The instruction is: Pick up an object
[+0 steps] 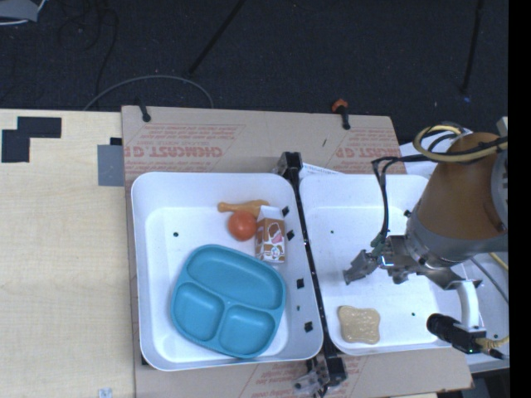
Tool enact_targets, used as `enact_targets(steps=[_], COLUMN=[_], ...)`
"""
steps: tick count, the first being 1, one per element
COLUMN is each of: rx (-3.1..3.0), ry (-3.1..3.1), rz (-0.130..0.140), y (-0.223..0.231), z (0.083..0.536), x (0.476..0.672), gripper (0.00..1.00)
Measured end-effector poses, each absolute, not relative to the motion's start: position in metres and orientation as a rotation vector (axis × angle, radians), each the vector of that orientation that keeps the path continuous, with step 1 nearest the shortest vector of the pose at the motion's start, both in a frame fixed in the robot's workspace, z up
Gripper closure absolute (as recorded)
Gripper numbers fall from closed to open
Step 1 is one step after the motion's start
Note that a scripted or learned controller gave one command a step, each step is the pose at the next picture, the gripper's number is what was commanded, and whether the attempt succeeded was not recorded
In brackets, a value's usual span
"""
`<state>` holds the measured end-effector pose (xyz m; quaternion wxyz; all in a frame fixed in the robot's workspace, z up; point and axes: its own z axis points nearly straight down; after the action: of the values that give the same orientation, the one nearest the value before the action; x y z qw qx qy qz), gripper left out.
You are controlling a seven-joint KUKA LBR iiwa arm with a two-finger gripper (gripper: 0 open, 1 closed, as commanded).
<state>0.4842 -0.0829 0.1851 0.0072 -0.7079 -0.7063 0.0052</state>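
My gripper (362, 269) hangs over the middle of the right bin (348, 210), below the grey arm with its orange band. A tan flat cookie-like piece (359, 324) lies near the right bin's front edge, below and slightly left of the gripper, apart from it. In the left bin (158, 197) lie a blue divided plate (227, 299), a red-orange ball (242, 225), an orange carrot-like piece (241, 206) and a small printed carton (270, 240).
A black divider rail (300, 255) runs between the two bins. Brown cardboard (249, 139) lies under and behind the bins. Cables (436, 139) and a black fitting (452, 330) sit at the right by the arm.
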Motion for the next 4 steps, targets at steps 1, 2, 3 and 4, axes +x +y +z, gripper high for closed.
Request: enact_targets(steps=[1, 2, 3, 4], rx=[-2.219, -2.216, -2.218, -2.226], ry=[-2.218, -2.215, -2.218, -2.212], rz=[0.004, 0.009, 0.004, 0.001], y=[-0.083, -0.087, -0.087, -0.088], z=[0.191, 0.130, 0.085, 0.098], x=[0.487, 0.491, 0.490, 0.491], gripper=[0.00, 0.00, 0.00, 1.00])
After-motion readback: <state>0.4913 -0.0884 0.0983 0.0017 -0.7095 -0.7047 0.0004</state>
